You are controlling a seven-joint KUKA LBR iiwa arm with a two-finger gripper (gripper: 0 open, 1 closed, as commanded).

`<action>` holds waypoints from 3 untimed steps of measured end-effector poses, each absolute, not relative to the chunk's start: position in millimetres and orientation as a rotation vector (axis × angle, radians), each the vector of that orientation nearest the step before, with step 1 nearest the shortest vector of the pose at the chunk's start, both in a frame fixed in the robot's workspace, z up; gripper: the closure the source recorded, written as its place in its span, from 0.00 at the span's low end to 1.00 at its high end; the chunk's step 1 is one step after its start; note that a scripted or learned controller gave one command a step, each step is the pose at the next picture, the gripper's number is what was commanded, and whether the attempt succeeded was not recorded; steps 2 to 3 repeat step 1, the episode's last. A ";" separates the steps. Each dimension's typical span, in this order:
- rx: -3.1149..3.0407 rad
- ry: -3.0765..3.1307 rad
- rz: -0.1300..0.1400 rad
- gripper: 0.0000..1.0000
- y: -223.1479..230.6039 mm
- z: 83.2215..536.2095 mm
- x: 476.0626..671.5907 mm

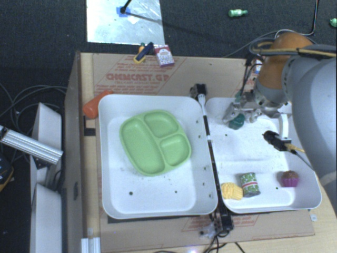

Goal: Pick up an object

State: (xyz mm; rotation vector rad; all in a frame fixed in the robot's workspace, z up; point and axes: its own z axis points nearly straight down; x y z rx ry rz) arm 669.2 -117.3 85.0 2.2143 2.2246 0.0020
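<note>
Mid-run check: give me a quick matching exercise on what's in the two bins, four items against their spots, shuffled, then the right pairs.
Items:
1. light green divided plastic plate
2. small teal object
3. yellow lumpy toy
4. purple toy cupcake

Places:
A. right bin, near front left corner
B. right bin, near front right corner
C. middle of the left bin
D. right bin, far left, at the gripper

Pairs: 1-C, 2-D, 3-A, 4-B
</note>
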 end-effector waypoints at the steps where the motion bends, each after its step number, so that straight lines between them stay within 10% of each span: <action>1: 2.203 2.227 0.008 1.00 -117.0 98.4 671.5; 3: 2.203 2.227 0.008 1.00 -117.0 98.4 671.5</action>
